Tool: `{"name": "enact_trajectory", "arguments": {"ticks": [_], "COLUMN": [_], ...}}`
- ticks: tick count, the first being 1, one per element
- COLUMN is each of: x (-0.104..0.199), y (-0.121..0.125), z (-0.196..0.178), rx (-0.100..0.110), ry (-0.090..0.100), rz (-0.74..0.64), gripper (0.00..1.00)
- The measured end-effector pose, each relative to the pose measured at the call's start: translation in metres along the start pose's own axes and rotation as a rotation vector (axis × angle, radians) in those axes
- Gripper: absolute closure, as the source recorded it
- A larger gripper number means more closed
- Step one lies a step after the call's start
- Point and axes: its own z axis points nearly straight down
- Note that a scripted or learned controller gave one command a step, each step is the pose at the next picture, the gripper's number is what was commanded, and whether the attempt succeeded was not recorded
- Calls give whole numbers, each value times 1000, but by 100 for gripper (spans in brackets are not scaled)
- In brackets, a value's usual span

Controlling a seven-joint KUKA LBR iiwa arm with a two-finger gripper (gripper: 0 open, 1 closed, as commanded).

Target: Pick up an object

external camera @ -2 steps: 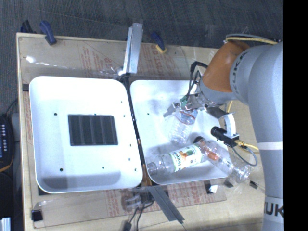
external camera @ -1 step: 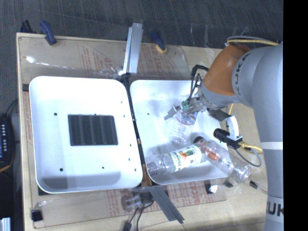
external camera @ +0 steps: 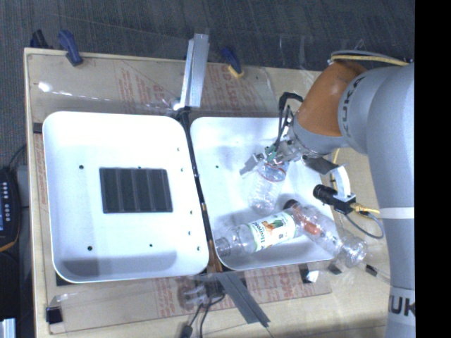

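Note:
My gripper hangs over the middle of the right bin, reaching in from the right. Directly under it is a small clear plastic bottle, its top touching or very close to the gripper. A larger clear bottle with a green and orange label lies on its side along the bin's front wall. A third clear bottle with a reddish label lies at a slant at the front right, its end over the bin's rim.
The left bin holds a dark ribbed rectangle at its middle. A raised divider separates the two bins. Blue clamps sit on the bench's far edge.

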Motion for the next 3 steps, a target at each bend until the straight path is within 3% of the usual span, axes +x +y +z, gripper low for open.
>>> {"name": "enact_trajectory", "arguments": {"ticks": [1,3], "x": [14,14], "y": [-36,-36], "z": [-11,-11], "rx": [10,10], "ry": [12,12], "rz": [-212,-212], "gripper": [0,0]}}
